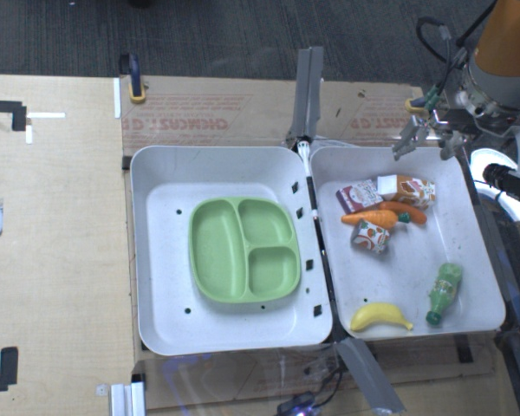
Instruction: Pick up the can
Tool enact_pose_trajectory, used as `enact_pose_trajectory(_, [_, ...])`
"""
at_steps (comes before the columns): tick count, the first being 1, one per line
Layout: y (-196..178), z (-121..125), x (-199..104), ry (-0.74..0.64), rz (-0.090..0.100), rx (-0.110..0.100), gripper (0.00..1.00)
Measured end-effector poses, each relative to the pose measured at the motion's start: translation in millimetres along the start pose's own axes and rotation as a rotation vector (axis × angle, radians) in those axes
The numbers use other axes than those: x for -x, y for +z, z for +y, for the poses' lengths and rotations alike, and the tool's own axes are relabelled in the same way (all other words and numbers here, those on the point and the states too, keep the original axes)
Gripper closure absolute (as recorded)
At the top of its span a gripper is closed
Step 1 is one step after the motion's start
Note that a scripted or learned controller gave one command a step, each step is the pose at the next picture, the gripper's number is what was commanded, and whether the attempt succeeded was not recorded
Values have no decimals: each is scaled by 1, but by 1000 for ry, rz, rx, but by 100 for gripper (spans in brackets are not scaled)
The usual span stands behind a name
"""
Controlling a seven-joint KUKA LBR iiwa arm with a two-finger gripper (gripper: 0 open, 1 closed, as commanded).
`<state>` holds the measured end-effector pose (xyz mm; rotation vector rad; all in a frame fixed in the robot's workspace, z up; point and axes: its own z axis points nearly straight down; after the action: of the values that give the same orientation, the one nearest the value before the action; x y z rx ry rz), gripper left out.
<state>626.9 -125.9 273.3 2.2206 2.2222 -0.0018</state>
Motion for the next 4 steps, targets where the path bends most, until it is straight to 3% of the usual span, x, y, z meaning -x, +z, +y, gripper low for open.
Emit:
enact_pose_trajectory(1, [26,-85,-26,-35,0,0,0])
enact_pose_trajectory(2, [147,-79,-33,-16,1,0,0])
enact_pose_trajectory(3, [181,-77,-15,77,1,0,0])
enact_pose_trajectory(4, [181,-46,13,37,0,1,0])
